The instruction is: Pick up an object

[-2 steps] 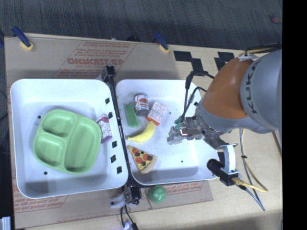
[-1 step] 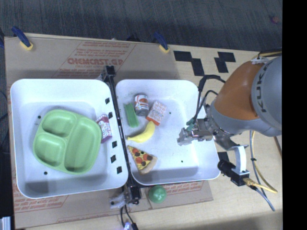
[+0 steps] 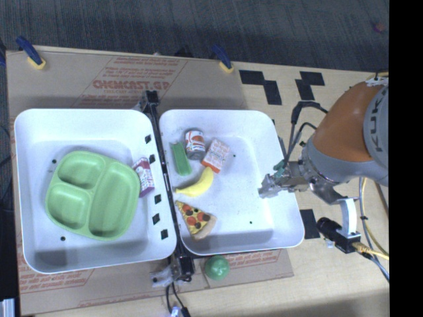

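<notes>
Gripper [image 3: 269, 185] hangs low over the right bin's [image 3: 264, 233] right side, holding nothing visible.

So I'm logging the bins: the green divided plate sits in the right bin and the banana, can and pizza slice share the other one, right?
Not quite. The camera view shows the green divided plate in the left bin; the banana, can and pizza slice share the right bin.

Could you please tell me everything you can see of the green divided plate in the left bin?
The green divided plate looks like pale green plastic, a rounded square with three compartments, all holding nothing. It lies flat, slightly rotated, on the left bin's floor. A small purple-and-white packet sits at its right edge, seemingly touching it.
</notes>
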Robot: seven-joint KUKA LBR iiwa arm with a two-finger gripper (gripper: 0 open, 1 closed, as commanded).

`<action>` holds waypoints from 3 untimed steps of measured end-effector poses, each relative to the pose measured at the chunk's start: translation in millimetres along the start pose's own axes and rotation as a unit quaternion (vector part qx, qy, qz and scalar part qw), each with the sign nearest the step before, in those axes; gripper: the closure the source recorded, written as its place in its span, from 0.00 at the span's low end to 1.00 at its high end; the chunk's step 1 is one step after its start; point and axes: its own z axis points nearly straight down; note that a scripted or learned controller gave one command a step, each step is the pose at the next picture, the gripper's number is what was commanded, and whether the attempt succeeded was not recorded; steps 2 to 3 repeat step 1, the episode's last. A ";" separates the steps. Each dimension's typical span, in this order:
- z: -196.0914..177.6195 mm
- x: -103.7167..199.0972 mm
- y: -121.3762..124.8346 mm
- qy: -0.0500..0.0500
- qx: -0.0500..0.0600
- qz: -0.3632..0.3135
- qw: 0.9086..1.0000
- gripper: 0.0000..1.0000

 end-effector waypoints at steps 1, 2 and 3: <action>11.5 -23.0 -0.3 0.001 0.001 0.000 1.000 1.00; 11.5 -23.0 -0.3 0.001 0.001 0.000 1.000 1.00; 11.5 -23.0 -0.3 0.001 0.001 0.000 1.000 1.00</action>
